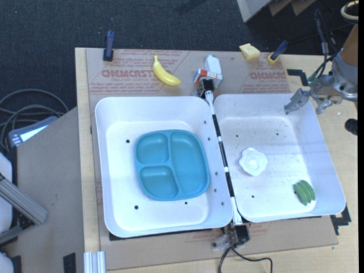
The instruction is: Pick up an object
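The gripper [307, 102] is seen over the right bin's [318, 152] far right corner, fingers spread wide, nothing between them. A white fried-egg toy [252, 161] and a green pickle [305, 191] lie well apart from it, nearer the camera.

Arm enters from the 3 o'clock edge of the view, upper portion. Grey wrist section visible at roughly 2 o'clock. Gripper [307, 100] extends from the wrist toward 9 o'clock, angled slightly downward. Two fingers stand spread apart, nothing between them. Fingertip detail is small and partly blurred.
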`<action>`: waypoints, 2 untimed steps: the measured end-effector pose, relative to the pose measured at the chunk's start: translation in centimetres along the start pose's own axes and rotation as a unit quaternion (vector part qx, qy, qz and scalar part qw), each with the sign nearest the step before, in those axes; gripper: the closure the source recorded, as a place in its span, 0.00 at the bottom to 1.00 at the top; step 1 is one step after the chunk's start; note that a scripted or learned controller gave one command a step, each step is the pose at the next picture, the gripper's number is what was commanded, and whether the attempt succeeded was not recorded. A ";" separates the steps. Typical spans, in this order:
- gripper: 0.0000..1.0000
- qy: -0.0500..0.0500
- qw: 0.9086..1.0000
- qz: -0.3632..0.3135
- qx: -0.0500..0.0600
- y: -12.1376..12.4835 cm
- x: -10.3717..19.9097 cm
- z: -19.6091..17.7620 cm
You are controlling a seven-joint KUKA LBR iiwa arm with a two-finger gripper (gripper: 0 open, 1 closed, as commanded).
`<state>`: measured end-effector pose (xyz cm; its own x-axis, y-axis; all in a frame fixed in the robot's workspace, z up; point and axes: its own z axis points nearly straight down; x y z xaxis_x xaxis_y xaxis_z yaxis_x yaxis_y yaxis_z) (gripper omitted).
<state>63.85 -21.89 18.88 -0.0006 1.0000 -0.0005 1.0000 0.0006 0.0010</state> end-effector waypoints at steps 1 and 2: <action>0.00 0.000 1.000 0.000 0.001 -5.9 1.4 10.4; 0.00 0.000 1.000 0.000 0.000 -3.4 9.0 1.4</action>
<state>60.45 -12.93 17.51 -0.0014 1.0000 0.0002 1.0000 0.0014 0.0019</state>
